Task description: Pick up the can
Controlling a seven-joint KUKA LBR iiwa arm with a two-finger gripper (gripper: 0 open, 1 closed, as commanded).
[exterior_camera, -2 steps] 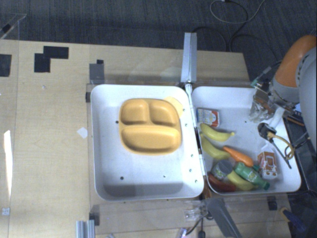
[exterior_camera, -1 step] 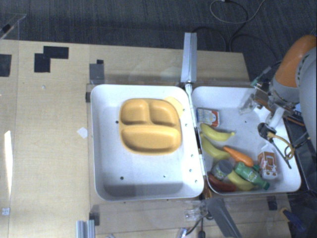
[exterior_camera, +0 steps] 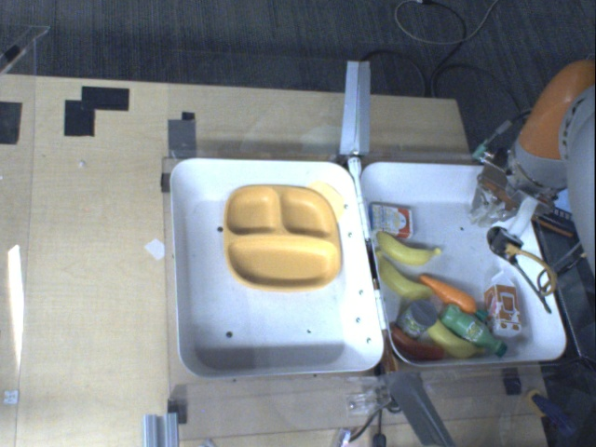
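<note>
1. Bench [exterior_camera: 102, 250]: pale wood, with two white bins side by side.
2. Left bin [exterior_camera: 200, 324]: a yellow divided tray [exterior_camera: 282, 236].
3. Right bin [exterior_camera: 438, 186]: bananas [exterior_camera: 405, 261], a carrot [exterior_camera: 447, 292] and cartons.
4. The can [exterior_camera: 419, 317] lies in that bin's near-left corner among the clutter, not yet lifted; the whole pick remains.
5. My gripper [exterior_camera: 492, 203] hangs at the bin's far-right edge, well apart from the can, gripping nothing; how wide I stand I cannot tell.

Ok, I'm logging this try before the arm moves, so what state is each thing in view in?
Gripper: over the right bin's back right corner, nothing seen in it.
Can: lying in the pile at the right bin's front.
Yellow tray: flat in the left bin, hollows up.
Bananas: lying loose mid-bin.
Carrot: lying on the pile.
Green bottle: on its side.
</note>
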